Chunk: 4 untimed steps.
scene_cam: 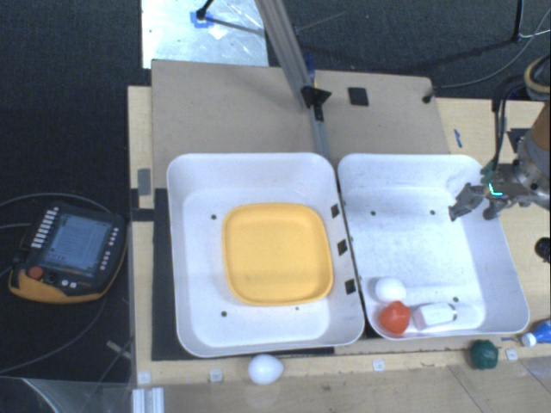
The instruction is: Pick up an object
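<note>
**Camera view: gripper high at the right bin's far side, targets bunched in the near corner**

The gripper (476, 203) sits over the right bin (405, 188) at about 2 o'clock of its floor, near the far right rim. Two dark fingers (461, 205) read as spread apart with nothing between them, though they are small here, so that call is soft.

Pickable items are all at roughly 6 o'clock in the same bin: a white ball (389, 289), a red ball (395, 317) touching it on the near side, and a white block (434, 316) just beside the red ball at 3 o'clock of it. All three are well apart from the gripper.

Risks, as judged:
- Cluster is tight. Fingers coming down on one item likely land on a neighbour and knock it away.
- Both balls will roll off a slightly off-centre pinch.
- Items hug the sloped near wall; a finger could strike the rim or wall before closing.
- White ball and white block against white plastic: weak contrast, easy to mislocate.

The left bin (194, 231) holds a yellow plate (277, 252), flat and wide, poor for a two-finger pinch. A white egg-shaped object (265, 368) lies outside on the bench at 6 o'clock of the left bin.
</note>
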Tool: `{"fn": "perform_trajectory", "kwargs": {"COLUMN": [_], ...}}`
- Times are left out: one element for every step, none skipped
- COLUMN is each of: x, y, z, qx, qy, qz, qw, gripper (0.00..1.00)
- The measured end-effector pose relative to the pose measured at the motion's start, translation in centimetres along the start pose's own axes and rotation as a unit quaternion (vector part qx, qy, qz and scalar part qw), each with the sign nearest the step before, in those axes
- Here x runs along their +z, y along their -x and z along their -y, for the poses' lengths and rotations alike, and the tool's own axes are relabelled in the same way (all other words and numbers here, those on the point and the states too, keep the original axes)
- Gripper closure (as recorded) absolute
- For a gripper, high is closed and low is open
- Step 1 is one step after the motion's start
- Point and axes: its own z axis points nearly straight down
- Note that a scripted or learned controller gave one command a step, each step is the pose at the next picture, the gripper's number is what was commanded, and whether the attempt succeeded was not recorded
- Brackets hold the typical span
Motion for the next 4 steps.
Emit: {"fn": "perform_trajectory", "kwargs": {"x": [0.0,4.3,10.2,14.4], "y": [0.0,-0.3,0.1,0.1], "z": [0.0,-0.5,0.2,0.3], "qx": [0.0,0.0,0.0,0.0], "qy": [0.0,-0.001,-0.002,-0.001], "qz": [0.0,0.0,-0.001,0.0], "qw": [1.0,1.0,1.0,1.0], "gripper": [0.0,0.0,0.0,0.0]}}
